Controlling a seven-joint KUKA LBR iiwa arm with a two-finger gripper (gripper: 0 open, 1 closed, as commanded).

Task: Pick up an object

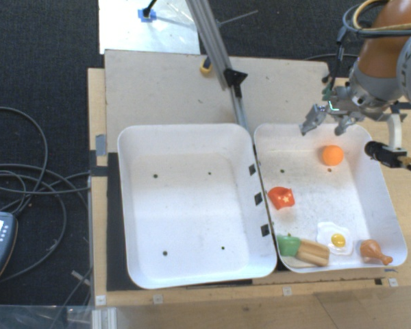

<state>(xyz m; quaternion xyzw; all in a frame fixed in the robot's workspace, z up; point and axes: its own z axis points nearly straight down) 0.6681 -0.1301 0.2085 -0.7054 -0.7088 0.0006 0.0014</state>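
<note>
**Gripper above the right bin's far edge**

Dark carpet surrounds a pale wooden bench [157, 88] bearing two shallow white plastic bins. At upper right, the grey two-finger gripper [330, 120] hangs with its jaws spread and nothing between them, over the right bin's [387, 204] far rim. Just below it lies a small orange ball [333, 155]. Lower in that bin: a red pepper piece [281, 197], a fried egg toy [335, 238], a green-tipped tan roll [303, 249] and a brown drumstick [375, 252]. The left bin [133, 204] sits at centre left.
</note>
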